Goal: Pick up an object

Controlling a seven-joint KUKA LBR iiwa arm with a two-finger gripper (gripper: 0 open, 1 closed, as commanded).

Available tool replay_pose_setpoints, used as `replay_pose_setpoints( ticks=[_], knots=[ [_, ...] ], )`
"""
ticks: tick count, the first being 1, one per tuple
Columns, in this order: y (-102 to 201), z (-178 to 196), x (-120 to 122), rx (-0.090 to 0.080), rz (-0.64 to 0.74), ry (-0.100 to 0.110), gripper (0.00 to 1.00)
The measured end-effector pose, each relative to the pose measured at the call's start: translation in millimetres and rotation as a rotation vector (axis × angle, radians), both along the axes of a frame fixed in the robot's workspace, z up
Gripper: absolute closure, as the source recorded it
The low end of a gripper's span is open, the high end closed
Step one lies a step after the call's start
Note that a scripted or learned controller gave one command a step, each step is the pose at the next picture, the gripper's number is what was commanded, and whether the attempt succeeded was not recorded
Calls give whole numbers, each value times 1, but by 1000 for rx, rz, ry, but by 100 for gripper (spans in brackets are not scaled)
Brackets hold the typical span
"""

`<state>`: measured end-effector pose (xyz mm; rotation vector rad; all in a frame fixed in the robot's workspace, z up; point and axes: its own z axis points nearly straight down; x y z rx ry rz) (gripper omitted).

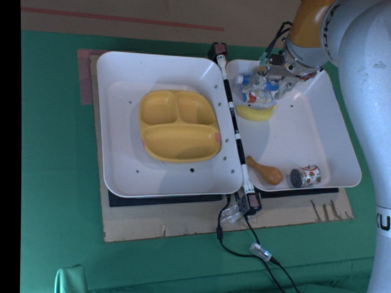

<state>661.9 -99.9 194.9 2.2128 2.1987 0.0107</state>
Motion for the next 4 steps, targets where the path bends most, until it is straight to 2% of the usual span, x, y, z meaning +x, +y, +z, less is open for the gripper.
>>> replay_pose_setpoints(
  ticks=[1,2,3,4],
  knots=[
    [1,0,-2,-1,-1,-6,0],
    [0,0,6,3,2,21,0],
    [-4,0,5,9,4,16,0],
    [-31,0,-1,8,1,-5,0]
  ],
)
